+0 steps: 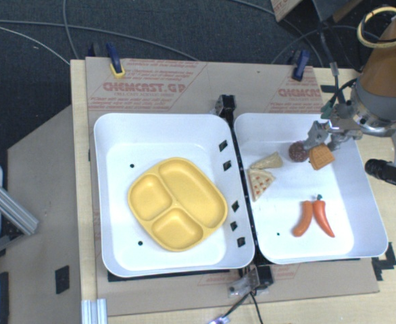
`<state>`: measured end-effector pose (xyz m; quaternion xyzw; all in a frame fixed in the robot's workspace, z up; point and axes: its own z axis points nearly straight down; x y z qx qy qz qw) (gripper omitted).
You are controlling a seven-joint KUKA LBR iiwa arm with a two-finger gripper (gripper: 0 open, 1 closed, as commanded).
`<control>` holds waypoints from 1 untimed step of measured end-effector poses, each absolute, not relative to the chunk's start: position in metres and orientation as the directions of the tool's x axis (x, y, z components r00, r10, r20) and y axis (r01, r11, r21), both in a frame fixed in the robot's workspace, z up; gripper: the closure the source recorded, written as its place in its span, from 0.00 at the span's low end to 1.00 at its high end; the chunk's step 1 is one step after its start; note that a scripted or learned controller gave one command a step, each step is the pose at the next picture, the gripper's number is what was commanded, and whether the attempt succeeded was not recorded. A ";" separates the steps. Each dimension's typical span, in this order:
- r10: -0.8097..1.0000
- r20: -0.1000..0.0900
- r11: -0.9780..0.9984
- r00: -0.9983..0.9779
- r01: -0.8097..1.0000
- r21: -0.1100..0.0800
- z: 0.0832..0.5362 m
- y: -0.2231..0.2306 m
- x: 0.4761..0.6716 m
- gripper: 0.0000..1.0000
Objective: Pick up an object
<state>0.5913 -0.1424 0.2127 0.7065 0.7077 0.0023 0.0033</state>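
Arm (386, 66) enters from the right edge, its orange band and grey wrist over the far right corner of the right bin (360, 245). The gripper (317, 138) reaches leftward and down into that bin's far portion. Whether it is released or clenched cannot be told: the tips merge with the items beneath them.

Directly at the gripper lie two small items: a dark brown round piece (297, 152) and, touching or just beside it on the right, an orange-tan block (322, 158). Neither can be confirmed as gripped. The block sits skewed relative to the bin walls.

Nearer the bin's left wall, a tan wedge (267, 161) lies with its long axis running left to right, narrow end toward the divider. Just below it, a pale triangular slice with a patterned face (260, 182) points its tip toward the near side. Their exact identity is hard to make out.

In the near half of the right bin, two elongated orange-red pieces lie side by side: an orange one (303, 219) leaning from near-left to far-right, and a redder carrot-shaped one (323, 217) with a small green top, tapering toward the near right. Their far ends meet.

The left bin (110, 181) holds a yellow three-compartment plate (177, 202), set diagonally.

The arm's upper portion is cut off by the frame.
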 end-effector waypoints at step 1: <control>1.000 0.000 0.001 -0.001 1.000 0.003 0.225 -0.142 0.592 1.00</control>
